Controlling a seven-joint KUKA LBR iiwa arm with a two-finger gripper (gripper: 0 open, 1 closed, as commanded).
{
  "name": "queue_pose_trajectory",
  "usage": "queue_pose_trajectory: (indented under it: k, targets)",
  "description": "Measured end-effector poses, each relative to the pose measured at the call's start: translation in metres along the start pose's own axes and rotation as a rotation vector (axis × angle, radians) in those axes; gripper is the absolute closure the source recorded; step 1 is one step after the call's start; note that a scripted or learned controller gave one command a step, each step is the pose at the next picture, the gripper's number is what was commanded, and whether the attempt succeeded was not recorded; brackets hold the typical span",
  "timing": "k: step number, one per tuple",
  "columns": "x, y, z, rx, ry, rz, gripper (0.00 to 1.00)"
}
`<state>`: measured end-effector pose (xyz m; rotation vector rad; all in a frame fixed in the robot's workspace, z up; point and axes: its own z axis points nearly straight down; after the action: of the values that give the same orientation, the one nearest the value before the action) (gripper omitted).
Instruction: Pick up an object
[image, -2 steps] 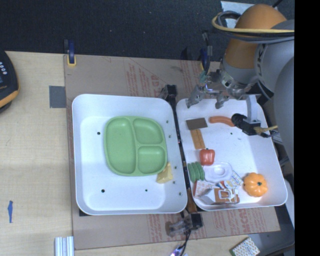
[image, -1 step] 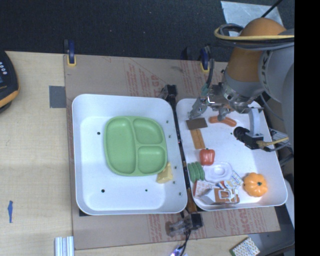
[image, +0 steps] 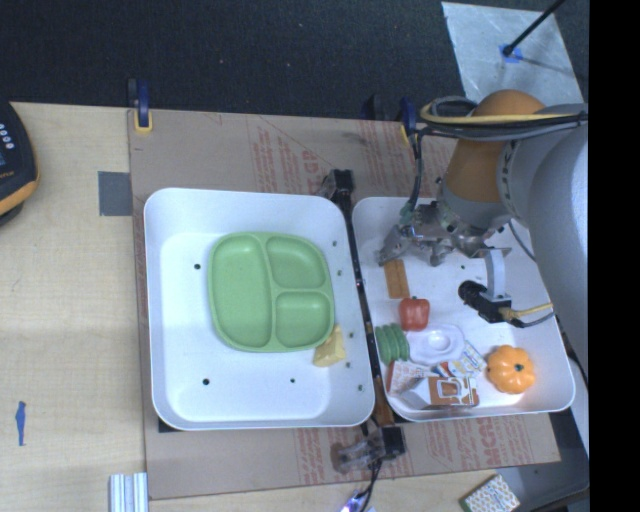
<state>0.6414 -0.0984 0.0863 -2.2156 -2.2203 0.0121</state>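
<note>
left bin (image: 170, 300): green tray (image: 270, 290), yellow scrap (image: 330, 348) | right bin (image: 560, 395): tan block (image: 397, 278), red pepper (image: 414, 313); likely light, stiff, smooth; grip across its body | gripper (image: 432, 238) above block; jaw state unclear

My arm (image: 545, 190) was a thick, rounded grey casing with an orange band (image: 490, 145) above the wrist. A thin black cable looped over that band, and below it my wrist was a cluster of dark grey metal brackets. My gripper (image: 420, 245) was small, dark and angular.
</note>
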Motion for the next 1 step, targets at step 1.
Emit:
queue_pose_trajectory:
  k: [1]
  targets:
    - [0.0005,0.0012,-0.0165,-0.004,0.000,-0.002,1.00]
